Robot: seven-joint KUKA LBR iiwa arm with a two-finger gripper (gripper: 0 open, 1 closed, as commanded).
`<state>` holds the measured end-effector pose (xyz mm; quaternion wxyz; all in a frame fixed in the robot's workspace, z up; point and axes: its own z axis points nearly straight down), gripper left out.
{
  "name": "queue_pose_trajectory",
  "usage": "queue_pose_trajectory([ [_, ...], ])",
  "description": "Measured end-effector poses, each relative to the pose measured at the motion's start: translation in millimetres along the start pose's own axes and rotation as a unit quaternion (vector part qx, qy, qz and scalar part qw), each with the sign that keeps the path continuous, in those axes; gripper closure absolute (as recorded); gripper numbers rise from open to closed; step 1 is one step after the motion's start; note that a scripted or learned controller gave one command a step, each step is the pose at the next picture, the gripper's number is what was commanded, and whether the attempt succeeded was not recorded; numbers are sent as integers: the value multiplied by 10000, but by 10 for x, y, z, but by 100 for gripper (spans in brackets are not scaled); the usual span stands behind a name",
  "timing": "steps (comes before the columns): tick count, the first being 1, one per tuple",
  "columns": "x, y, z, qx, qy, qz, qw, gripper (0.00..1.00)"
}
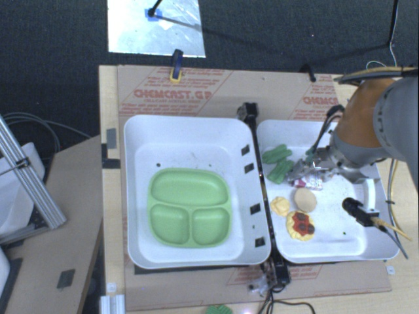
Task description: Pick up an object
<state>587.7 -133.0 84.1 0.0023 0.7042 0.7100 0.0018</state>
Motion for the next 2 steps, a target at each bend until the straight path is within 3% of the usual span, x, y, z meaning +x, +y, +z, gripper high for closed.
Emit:
queue_pose_trajectory([
  [1, -17, -19, -114, 7, 2, 21, 10000, 100],
  [2, 722, -90, -1063, -17, 15, -18, 10000, 100],
])
